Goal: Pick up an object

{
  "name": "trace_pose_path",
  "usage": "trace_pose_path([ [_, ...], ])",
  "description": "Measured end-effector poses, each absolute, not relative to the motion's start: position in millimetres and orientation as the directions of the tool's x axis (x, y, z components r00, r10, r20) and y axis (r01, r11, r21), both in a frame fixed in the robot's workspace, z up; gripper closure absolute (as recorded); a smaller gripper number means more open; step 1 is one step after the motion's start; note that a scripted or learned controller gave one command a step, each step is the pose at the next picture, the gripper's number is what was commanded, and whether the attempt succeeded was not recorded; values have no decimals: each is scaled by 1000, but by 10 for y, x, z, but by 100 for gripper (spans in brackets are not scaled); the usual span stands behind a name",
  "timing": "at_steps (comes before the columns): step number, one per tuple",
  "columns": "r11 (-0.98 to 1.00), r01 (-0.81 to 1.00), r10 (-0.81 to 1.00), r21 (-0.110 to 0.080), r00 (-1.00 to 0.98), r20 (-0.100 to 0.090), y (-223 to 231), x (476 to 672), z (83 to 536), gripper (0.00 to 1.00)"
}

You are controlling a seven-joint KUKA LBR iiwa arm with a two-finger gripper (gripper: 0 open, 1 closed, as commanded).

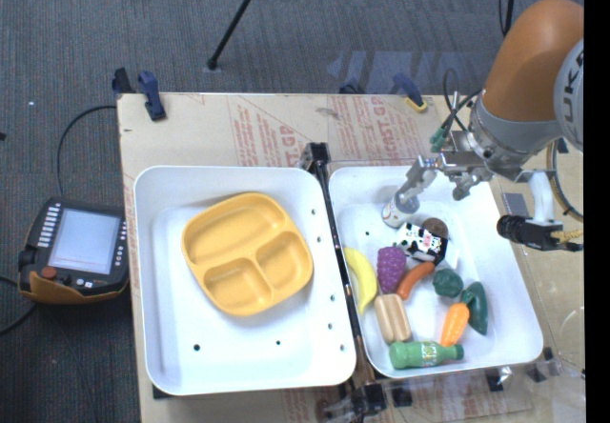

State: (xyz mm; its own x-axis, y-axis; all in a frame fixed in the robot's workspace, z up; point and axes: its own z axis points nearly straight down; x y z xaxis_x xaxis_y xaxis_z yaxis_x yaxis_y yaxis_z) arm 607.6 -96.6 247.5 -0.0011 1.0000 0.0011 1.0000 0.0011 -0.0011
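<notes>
Right bin [376, 185]: cow toy [423, 241] below pincer [398, 211]

Red print runs across the brown board [286, 121] that tops the counter, at the upper middle of the frame; it lies upside down and reversed to this view, and its letters cannot be made out with any certainty. At the right edge, the arm [568, 88] bears dark letters on its grey casing that look like "UK", cut off by the frame. Nothing else is readable.
</notes>
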Motion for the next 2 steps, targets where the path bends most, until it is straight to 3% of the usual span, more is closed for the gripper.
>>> trace_pose_path([
  [1,-176,984,984,-14,177,2,-1250,6057,1461,0],
  [2,-247,969,969,23,247,2,-1389,5980,1093,0],
])
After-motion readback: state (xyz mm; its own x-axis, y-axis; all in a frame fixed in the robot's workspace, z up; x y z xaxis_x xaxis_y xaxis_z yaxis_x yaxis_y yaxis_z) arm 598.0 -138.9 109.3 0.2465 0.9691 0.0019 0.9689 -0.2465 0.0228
